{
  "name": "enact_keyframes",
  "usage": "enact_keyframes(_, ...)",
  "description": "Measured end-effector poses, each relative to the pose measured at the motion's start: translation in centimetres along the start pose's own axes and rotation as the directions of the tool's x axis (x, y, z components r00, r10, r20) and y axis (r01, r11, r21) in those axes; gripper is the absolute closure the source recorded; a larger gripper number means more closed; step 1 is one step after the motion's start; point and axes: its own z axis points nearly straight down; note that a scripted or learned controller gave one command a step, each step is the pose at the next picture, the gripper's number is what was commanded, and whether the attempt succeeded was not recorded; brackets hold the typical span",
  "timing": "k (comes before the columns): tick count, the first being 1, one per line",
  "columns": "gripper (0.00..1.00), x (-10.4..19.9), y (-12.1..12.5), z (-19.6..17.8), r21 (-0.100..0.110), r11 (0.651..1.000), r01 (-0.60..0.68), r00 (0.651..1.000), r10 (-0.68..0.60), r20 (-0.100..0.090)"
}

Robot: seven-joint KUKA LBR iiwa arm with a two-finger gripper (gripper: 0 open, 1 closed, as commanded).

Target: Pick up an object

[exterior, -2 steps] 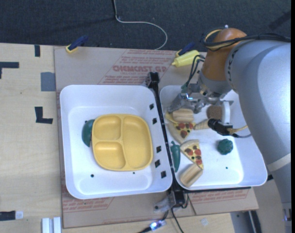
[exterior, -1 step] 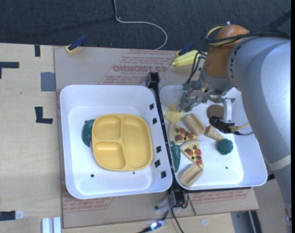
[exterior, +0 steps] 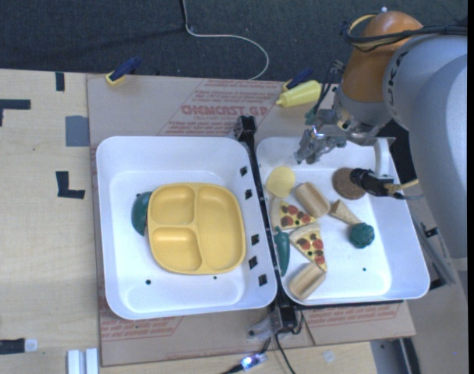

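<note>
Toys (exterior: 315, 228) lay bunched along the right bin's (exterior: 397, 287) left wall: pizza slices (exterior: 307, 240), bread rolls, a pale yellow ball (exterior: 281, 181), a teal lump. The claw (exterior: 307, 156) hung over that bin's far left corner, apparently poised to descend; its opening could not be told.

single fixed camera, mounted above the bench, looking down at a slant. both white bins fit in frame side by side: left bin (exterior: 112, 209) well to the left of the gripper (exterior: 309, 153), right bin (exterior: 393, 271) directly below it. the arm (exterior: 424, 76) enters from the right edge. medium distance; dark floor (exterior: 81, 14) lies beyond the gripper at the top, bench front edge toward the bottom.
</note>
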Motion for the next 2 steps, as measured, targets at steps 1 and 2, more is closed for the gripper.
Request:
enact_keyframes(1, 1.0, -0.27, -0.05, -6.34, 0.0, 1.0, 0.0, 1.0, 0.0, 0.0)
enact_keyframes(2, 1.0, -0.24, -0.03, -6.62, 0.005, 1.0, 0.0, 1.0, 0.0, 0.0)
